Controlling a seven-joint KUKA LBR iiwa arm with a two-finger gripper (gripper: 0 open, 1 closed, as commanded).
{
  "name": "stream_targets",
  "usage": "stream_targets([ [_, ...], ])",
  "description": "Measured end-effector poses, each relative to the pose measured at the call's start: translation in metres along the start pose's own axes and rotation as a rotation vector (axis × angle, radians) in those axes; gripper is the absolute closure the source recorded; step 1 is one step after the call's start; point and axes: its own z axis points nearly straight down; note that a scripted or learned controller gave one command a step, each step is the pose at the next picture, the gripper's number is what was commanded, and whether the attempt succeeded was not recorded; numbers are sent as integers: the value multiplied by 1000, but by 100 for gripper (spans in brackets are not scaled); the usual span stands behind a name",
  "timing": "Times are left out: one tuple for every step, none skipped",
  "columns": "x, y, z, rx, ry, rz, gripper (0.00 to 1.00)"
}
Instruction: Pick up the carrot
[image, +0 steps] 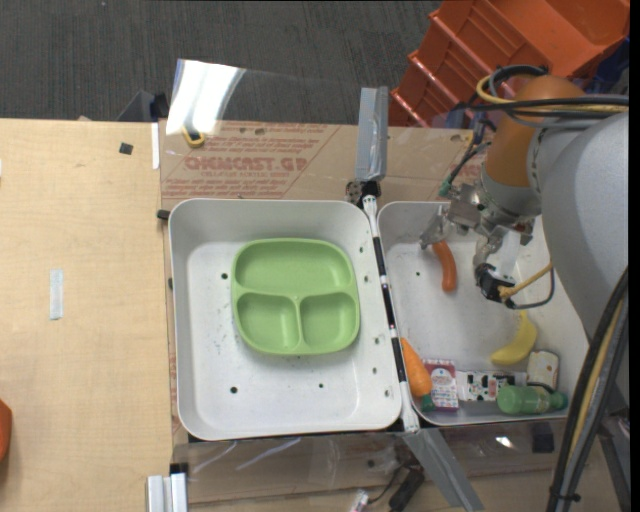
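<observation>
Green plate (296, 296), white bins (195, 400), orange carrot (415, 368), yellow banana (517, 341), green bottle (530, 401)

A: How's the light?

B: Bright and even, from overhead. The left bin (200, 300) shows only a soft shadow under the green plate (296, 296), along its near edge.

A: Any glare?

B: Yes, a white flare on the clear sheet (205, 95) behind that bin, and the bin's far rim washes out pale.

A: Sharpness?

B: Fair around the bin; the arm (590, 190) to its right looks soft and bulky, and the floor behind it is dim.
</observation>
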Motion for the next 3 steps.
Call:
stream_targets([
  [-22, -91, 1, 2, 2, 39, 0],
  [-58, 18, -15, 0, 0, 107, 0],
  [-104, -29, 0, 7, 11, 212, 0],
])
